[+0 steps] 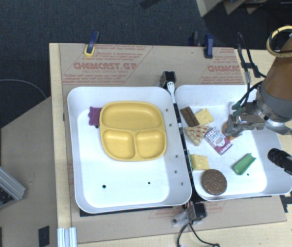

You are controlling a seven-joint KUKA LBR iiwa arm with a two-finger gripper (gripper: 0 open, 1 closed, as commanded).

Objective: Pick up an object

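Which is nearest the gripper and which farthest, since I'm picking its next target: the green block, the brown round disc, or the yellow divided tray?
From the gripper:
1. Green block, right bin, just below the gripper in the camera view.
2. Brown round disc, right bin's lower edge.
3. Yellow divided tray, across in the left bin.

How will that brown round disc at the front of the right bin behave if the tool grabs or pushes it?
The brown disc lies flat, so it probably won't roll unless tipped on edge. Its low profile likely gives the tool little to pinch. A push would probably slide it across the smooth bin, perhaps into the yellow block beside it.
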